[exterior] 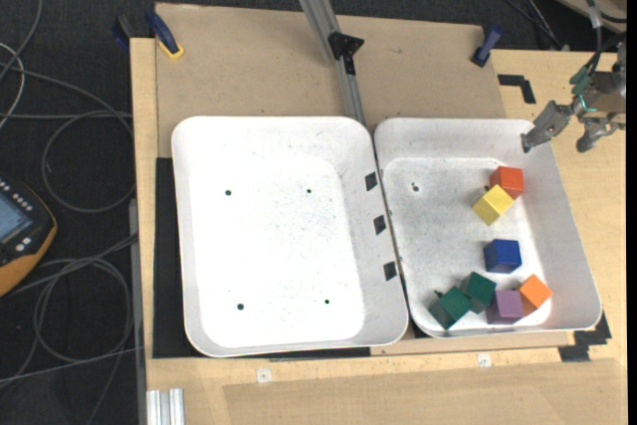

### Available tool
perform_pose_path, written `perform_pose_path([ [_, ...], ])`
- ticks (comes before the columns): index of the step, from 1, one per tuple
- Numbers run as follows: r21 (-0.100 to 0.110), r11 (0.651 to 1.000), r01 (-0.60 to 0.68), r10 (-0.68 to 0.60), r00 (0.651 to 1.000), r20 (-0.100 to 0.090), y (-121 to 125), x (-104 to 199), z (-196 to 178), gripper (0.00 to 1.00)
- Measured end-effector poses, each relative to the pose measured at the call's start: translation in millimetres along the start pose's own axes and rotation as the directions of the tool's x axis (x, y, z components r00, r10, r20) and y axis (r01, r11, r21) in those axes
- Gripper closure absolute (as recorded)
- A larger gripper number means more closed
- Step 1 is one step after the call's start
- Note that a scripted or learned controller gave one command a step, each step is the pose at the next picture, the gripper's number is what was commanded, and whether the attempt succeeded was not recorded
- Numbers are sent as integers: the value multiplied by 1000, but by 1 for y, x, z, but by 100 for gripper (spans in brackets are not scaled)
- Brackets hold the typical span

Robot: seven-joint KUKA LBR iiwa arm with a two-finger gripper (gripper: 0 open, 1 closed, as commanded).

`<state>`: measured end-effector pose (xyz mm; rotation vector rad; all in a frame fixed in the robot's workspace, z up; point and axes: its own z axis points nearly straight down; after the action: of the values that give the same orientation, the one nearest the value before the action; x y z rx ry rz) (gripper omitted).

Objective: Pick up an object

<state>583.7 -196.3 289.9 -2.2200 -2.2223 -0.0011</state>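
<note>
The right bin [438, 224] holds several small blocks. An orange-red block [509, 180] touches a yellow block [493, 205] near the far right side. A blue block [503, 255] lies alone lower down. Along the near edge cluster two green blocks [480, 288] [454, 308], a purple block [509, 305] and an orange block [534, 292]. My gripper [565, 134] hangs over the bin's far right corner, up and to the right of the orange-red block. It is open, fingers spread, with nothing between them.
The left bin [269, 234] sits beside the right one, joined by black clips [379, 224]. A metal pole [318, 5] slants in from the top to the bins' far edge. Blue clamps [165, 35] [487, 45] hold the board's far corners.
</note>
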Motion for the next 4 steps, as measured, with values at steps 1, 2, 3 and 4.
perform_pose_path([
  [1, 0, 1000, 1, -1, 1000, 0, 0, 0, 0, 0],
  [2, 6, 1000, -2, 2, 1000, 0, -1, -10, 55, 0],
  [3, 7, 1000, -1, 1, 1000, -1, 4, -16, 115, 0],
  [4, 6, 1000, -1, 1, 1000, -1, -4, -10, 162, 0],
])
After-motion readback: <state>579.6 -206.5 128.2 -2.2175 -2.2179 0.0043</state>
